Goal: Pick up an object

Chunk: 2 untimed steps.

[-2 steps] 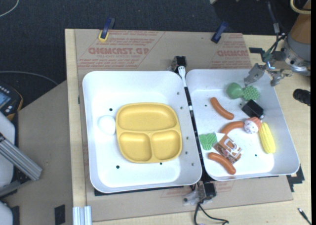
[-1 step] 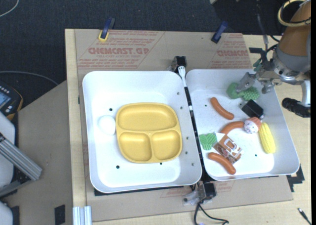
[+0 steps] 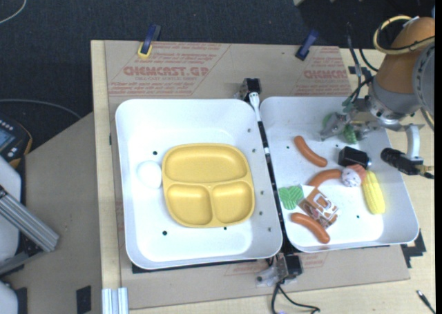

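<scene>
My gripper (image 3: 337, 127) is low over the far part of the right bin (image 3: 400, 233), with the grey arm and its orange band (image 3: 407, 43) rising to the right. A small green thing (image 3: 353, 126) shows right beside the gripper. I cannot tell whether it is held. Nearest to the gripper lie an orange sausage (image 3: 309, 150) and a black block (image 3: 354, 157). Farther toward the front are a second sausage (image 3: 323, 177), a pink and white ball (image 3: 352, 177), a yellow corn cob (image 3: 373, 192), a green ridged piece (image 3: 291, 197), a brown and white pretzel-like toy (image 3: 322, 208) and a third sausage (image 3: 310, 227).
The left bin (image 3: 131, 126) holds a yellow divided plate (image 3: 207, 185) and a small white round thing (image 3: 148, 173). A black part (image 3: 398, 159) sticks out over the right bin's right rim. The raised divider (image 3: 262, 147) runs between the bins.
</scene>
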Available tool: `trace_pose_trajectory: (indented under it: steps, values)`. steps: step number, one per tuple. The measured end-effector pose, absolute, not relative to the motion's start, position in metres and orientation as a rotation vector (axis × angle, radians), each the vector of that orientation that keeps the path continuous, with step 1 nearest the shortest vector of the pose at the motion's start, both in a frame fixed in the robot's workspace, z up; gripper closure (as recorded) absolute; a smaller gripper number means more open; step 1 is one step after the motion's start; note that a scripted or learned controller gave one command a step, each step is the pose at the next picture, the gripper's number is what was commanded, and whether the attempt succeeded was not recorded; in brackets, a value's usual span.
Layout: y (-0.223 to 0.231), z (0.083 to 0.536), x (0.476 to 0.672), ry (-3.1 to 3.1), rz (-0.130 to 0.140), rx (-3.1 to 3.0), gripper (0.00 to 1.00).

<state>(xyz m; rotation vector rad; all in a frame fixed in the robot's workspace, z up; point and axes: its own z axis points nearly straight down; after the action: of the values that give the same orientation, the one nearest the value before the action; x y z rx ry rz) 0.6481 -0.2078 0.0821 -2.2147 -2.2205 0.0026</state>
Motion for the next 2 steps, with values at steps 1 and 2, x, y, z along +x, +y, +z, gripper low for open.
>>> trace_pose_trajectory:
  steps: [1,2]
  values:
    - [-0.213,0.096,0.647,-2.219,0.016,-2.219,1.0]
    - [-0.213,0.151,0.637,-2.223,-0.003,-2.227,1.0]
